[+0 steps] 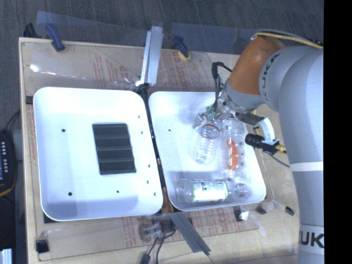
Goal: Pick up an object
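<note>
My gripper (211, 114) hangs low over the right bin (165, 120), in its upper middle part. It sits right at the neck end of a clear plastic bottle (204, 146) that lies pointing toward the bin's front. A second clear bottle with an orange label (233, 153) lies just right of it. A third clear bottle with a green and white label (202, 191) lies crosswise along the bin's front wall. I cannot make out whether anything is between the gripper's tips.
The left bin (55, 147) holds a black ridged rectangular block (114, 148) near its middle. A metal bar (150, 54) stands behind the seam between the bins. The grey arm (291, 103) covers the right bin's right side.
</note>
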Robot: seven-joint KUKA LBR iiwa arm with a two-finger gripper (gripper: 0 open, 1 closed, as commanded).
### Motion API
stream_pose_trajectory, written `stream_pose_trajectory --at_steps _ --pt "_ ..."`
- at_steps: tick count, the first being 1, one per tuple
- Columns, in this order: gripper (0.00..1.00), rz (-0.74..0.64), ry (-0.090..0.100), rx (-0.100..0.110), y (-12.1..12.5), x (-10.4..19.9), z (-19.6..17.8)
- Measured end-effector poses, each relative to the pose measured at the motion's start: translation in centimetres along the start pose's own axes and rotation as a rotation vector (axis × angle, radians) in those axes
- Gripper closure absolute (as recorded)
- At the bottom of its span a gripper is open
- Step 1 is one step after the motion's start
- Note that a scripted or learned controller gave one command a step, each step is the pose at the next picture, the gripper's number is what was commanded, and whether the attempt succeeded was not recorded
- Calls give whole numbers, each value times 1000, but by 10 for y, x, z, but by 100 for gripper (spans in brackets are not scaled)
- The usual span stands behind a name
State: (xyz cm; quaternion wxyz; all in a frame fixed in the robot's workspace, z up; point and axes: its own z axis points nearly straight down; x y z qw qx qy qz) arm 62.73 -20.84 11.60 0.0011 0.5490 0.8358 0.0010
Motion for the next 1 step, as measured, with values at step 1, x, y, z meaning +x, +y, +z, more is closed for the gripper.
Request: stream_pose_trajectory --at_steps 1 --pt "0 -84 2 2 -5 4 23"
